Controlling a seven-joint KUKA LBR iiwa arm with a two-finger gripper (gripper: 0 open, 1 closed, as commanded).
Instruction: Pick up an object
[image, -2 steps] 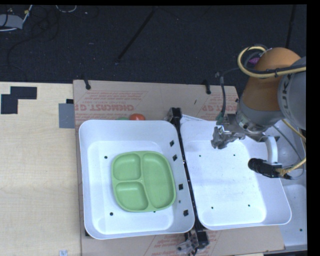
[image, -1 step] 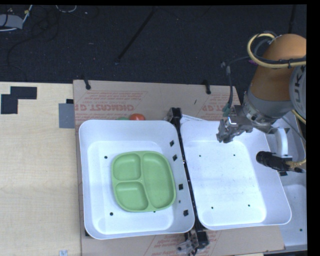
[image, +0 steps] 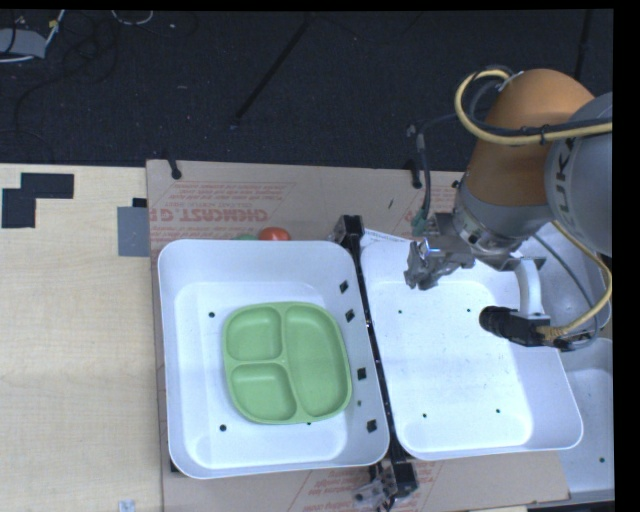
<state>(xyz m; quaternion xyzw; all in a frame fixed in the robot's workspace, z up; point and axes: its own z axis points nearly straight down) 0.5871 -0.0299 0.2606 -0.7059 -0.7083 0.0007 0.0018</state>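
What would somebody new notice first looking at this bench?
Most likely the green tray, a three-compartment dish lying flat in the middle of the left bin. Next, the arm with its orange band, coming in from the right, its pincer over the far left corner of the right bin. A small red thing peeks from behind the left bin's far rim.

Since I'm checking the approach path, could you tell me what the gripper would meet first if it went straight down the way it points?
Probably the bare white floor of the right bin near its back left corner; the gripper hangs there, though height is unclear.
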